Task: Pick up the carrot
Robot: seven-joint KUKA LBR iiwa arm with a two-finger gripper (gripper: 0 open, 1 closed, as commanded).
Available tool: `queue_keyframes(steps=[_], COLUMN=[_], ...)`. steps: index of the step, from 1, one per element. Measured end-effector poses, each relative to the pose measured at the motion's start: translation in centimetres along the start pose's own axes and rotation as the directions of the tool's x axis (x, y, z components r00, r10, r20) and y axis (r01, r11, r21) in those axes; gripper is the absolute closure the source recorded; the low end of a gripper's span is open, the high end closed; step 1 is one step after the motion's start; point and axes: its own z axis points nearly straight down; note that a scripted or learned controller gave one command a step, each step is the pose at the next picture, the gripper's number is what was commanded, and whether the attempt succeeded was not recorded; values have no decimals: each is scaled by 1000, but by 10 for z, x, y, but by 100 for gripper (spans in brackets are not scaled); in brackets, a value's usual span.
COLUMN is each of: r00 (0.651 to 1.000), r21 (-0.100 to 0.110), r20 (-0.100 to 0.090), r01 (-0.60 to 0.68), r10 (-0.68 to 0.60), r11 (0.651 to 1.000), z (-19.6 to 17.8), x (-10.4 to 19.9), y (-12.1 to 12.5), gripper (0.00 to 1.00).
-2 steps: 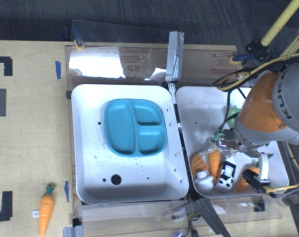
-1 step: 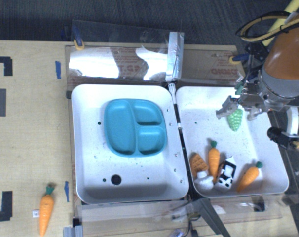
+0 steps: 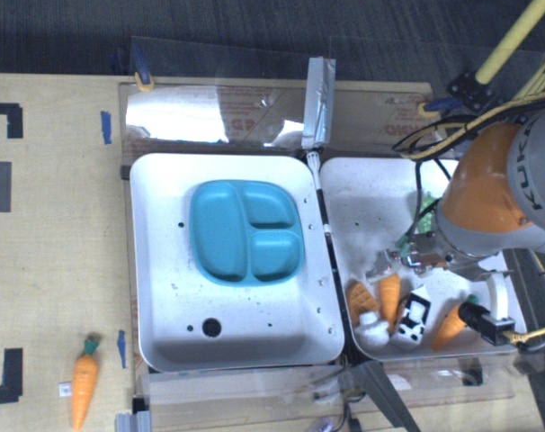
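An orange carrot lies near the front wall of the right bin, its length running roughly front to back, in a cluster of small items at that bin's near edge. The gripper hangs just behind and slightly to the right of it, close above the bin floor, and whether it is open or closed cannot be made out from this angle; nothing can be seen held in it. To the carrot's left, just beside it, sits a stubby orange lump, and a white object rests at the front between the two. On the carrot's other side a black-and-white cube sits tilted, with an orange cone lying further right along the same wall. The grey arm, with its orange band, reaches in over the right bin's far corner from the right. The neighbouring left bin holds a blue divided plate near its middle and a small black disc towards its front. Well apart from both bins, a green-topped carrot lies on the pale bench at the front left, leaf end pointing away from the viewer.
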Motion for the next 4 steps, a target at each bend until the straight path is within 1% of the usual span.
queue_keyframes(steps=[1,2,3,4], r00=[998,986,996,988], r21=[-12,-8,-20,-11], r20=[3,4,7,0], r01=[58,164,-83,-157], r10=[-58,-164,84,157], r11=[998,986,996,988], z=[23,-3,21,-75], x=[-7,-17,-5,17], y=[-11,-20,-34,-35], gripper=[0,0,0,0])
